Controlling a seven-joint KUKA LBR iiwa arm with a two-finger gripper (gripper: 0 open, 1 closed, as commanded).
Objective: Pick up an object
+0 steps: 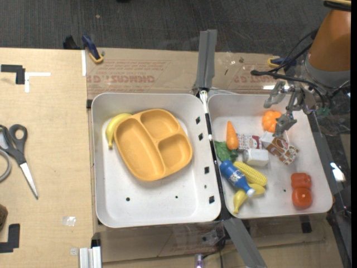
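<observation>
Gripper [283,113] hangs over the upper right of the right bin [321,166], above the orange fruit [271,120]; finger spread unclear, nothing visibly held. Likely lining up a grasp.

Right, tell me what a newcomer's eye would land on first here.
Probably the big yellow divided plate lying in the left bin, a banana against its left edge. Next, the bright clutter in the right bin: carrot, corn cob, blue bottle, red tomatoes. The gripper hangs above that bin's far right corner.
</observation>
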